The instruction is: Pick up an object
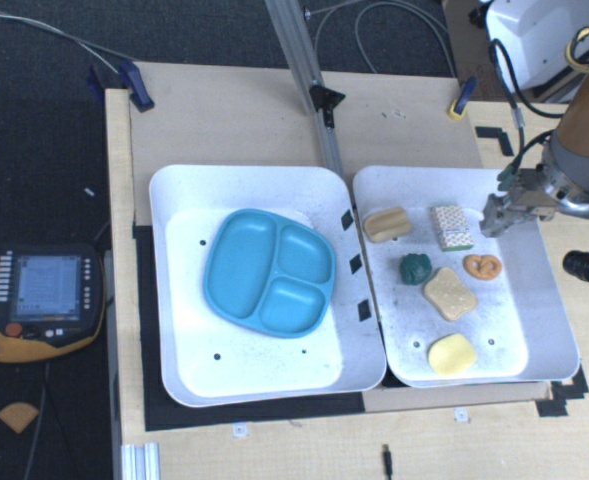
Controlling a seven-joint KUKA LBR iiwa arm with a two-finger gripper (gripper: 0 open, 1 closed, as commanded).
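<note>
The right bin [534,298] holds several small objects: a tan bread-like piece [386,224], a speckled white block [452,226], a dark green lump [415,268], an orange pretzel shape [482,266], a beige square piece [449,294] and a yellow lump [452,354]. My gripper [498,218] hangs at the bin's upper right, just right of the speckled block and above the pretzel. It holds nothing that I can see.
The left bin [174,298] carries a blue divided tray [270,270]. A metal pole [304,58] rises between the bins at the back. A teach pendant [42,296] lies off the bench on the left.
</note>
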